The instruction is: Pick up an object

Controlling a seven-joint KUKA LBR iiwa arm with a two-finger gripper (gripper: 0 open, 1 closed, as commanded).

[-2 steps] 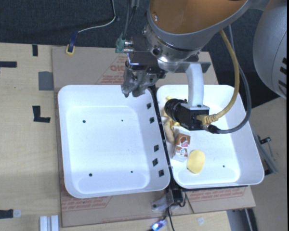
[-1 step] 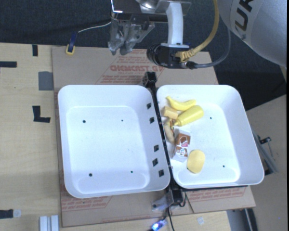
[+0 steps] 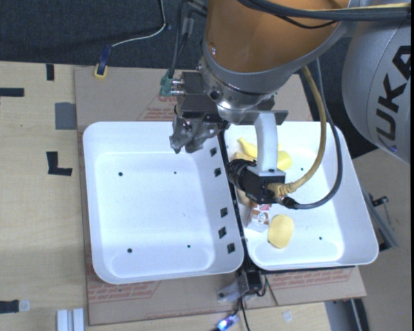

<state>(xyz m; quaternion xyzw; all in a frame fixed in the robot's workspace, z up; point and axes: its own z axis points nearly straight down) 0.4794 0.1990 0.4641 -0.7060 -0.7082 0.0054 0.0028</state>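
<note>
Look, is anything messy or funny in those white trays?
Nothing looks spilled or broken. The yellow things and a small red-and-white packet lie crowded against the left side of the right tray, partly under the robot's arm. The left tray sits straight.

even, bright overhead light is washing the white bins (image 3: 159, 205) almost flat; shadows are staying soft, and the near arm (image 3: 276, 19) is looking slightly blurred, perhaps defocused.

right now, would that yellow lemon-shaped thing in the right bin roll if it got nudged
Probably. The yellow lemon-shaped thing looks rounded and smooth, so it may roll on the flat floor of the right bin. Smooth skin could slip from fingers. It looks small, likely light.
</note>
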